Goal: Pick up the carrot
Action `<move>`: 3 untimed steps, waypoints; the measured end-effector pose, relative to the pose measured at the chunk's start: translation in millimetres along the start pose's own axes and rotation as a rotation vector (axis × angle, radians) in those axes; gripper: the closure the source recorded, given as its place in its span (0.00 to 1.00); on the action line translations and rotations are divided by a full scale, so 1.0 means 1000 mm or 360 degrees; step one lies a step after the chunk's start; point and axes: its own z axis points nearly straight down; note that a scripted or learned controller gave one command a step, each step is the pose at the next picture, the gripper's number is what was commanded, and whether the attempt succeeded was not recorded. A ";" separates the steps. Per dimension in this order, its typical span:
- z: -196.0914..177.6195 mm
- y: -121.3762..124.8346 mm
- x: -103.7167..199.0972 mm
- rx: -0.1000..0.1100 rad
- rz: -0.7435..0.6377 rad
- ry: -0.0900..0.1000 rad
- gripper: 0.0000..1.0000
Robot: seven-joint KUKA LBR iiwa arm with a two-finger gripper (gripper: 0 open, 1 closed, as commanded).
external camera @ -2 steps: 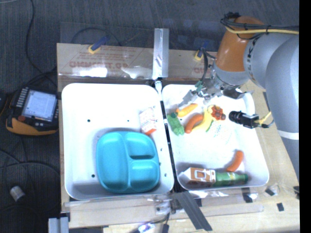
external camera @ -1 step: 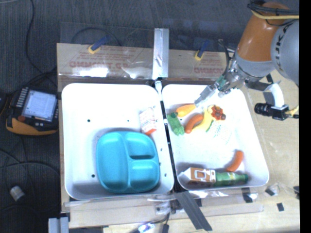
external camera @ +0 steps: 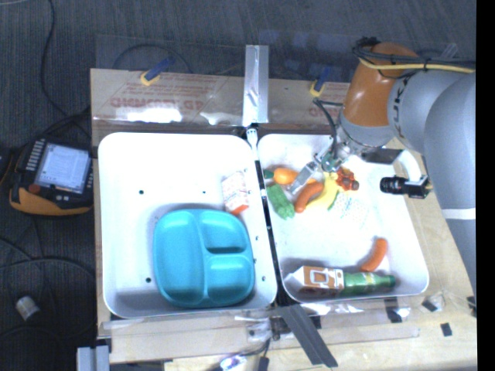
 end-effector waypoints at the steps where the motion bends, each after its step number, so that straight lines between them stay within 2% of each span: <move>1: -0.001 0.007 0.011 -0.0005 0.0025 -0.0019 0.00; 2: -0.011 0.009 0.012 -0.0018 0.0021 -0.0024 1.00; 3: -0.096 0.053 0.066 -0.0025 0.0118 -0.0016 1.00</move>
